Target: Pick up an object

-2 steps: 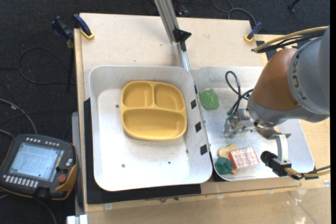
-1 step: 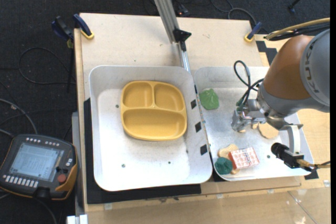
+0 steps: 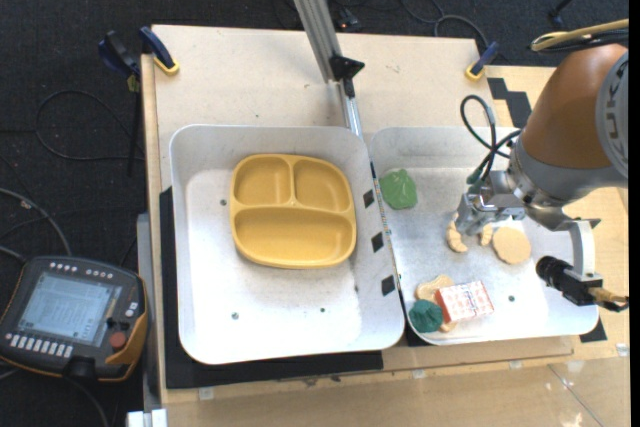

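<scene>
- Nearest the camera, at the front of the right bin [image 3: 560, 320], lie a red-and-white box [image 3: 466, 301], a dark green piece [image 3: 427, 316] touching its left end, and a pale scrap just above that.
- Further back in the same bin sit a light green lump [image 3: 398, 188] near the left wall, a round tan cookie-like disc [image 3: 512, 246], and a small tan lumpy piece [image 3: 458, 239].
- In the left bin [image 3: 190, 245] rests a yellow divided plate [image 3: 294, 210], well apart from the arm.
- Low over the middle of the right bin, the gripper [image 3: 480, 215] is just above and between the tan lumpy piece and the disc — whether it is spread or closed cannot be told from this slant, and nothing is visibly caught in it.
- Likely target, as a judgement: the tan lumpy piece, lying just to the left and slightly toward the camera from the gripper; the disc lies just to its right and toward the camera.
- With two candidates flanking it, a straight descent risks landing between them and closing on neither.
</scene>
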